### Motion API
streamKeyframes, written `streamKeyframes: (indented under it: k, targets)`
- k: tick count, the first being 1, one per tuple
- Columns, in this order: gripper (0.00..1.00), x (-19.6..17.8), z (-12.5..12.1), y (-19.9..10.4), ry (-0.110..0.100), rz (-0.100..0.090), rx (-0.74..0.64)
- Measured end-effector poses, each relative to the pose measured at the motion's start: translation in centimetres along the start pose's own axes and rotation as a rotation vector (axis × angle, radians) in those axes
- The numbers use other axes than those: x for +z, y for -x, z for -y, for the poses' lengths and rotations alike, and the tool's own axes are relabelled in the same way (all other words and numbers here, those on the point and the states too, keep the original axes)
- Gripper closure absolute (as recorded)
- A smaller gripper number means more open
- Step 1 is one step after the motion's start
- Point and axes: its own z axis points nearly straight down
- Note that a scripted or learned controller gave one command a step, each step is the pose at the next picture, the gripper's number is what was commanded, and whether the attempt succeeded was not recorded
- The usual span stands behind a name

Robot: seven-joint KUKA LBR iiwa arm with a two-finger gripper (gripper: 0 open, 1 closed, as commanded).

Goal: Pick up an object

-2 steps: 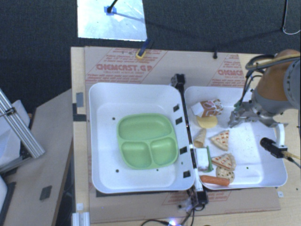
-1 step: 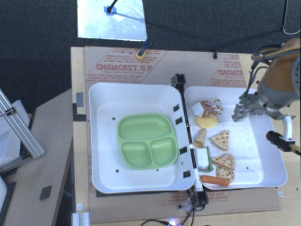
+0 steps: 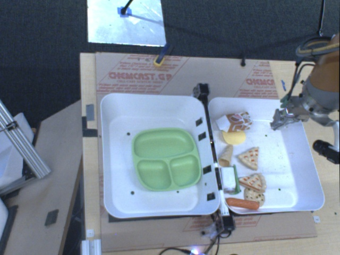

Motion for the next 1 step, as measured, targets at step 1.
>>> streamKeyframes:
  k: [1]
  targets:
    - [1.0,-2.61,-0.14,0.03,-0.003,-0.001,0.0]
